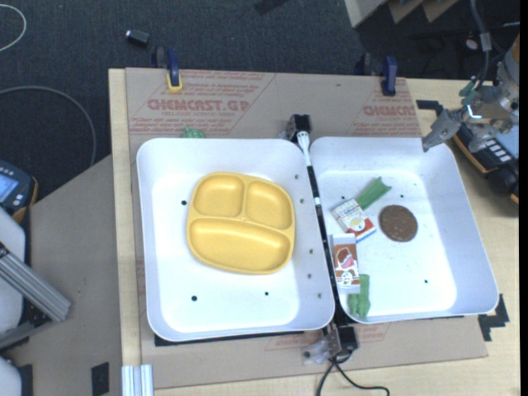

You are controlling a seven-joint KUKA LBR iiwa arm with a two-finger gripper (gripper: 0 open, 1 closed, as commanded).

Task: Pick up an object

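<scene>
Though glossy plastic, three-sectioned squarish yellow tray (242, 222)

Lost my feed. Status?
Gripper above right bin's far corner, holding nothing. Cookie and packets lie untouched. Nothing in the way.

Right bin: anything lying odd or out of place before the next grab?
Mostly tidy. In the right bin a green piece lies up on the rim at the near left corner, next to a small carton. The brown disc lies flat, apart. The hand hangs over the far rim.
</scene>
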